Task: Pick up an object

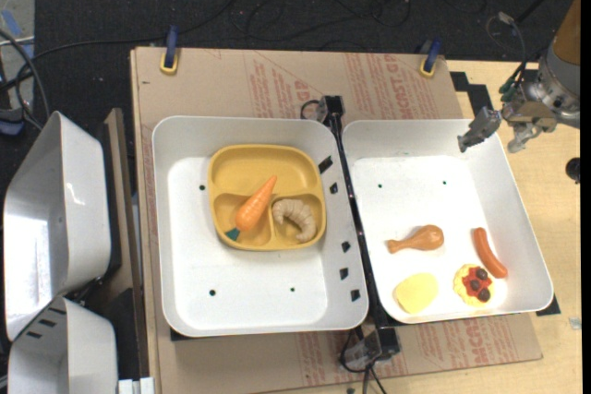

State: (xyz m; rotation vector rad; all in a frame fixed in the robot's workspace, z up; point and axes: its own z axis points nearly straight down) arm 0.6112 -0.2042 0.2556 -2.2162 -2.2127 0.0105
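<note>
While held over the right bin's (pixel 517 189) far corner:
Gripper (pixel 500 130): seen spread, nothing between fingers.
Drumstick (pixel 417 241): well below-left of it.

**Red Print on the Cardboard, Little of It Legible**

The only lettering in view stood on the brown cardboard sheet (pixel 277 78) under the two bins. A line of red printed capitals (pixel 388 89) ran along its far strip, between the two yellow clamps, and appeared upside down from the camera; the letters were too faint and small to spell out. A second run of red print (pixel 462 341) crossed the near right corner at a slant, below the right bin (pixel 406 143), and looked like a company name, but it could not be read with certainty. A thin red line (pixel 277 74) crossed the far strip.
</note>
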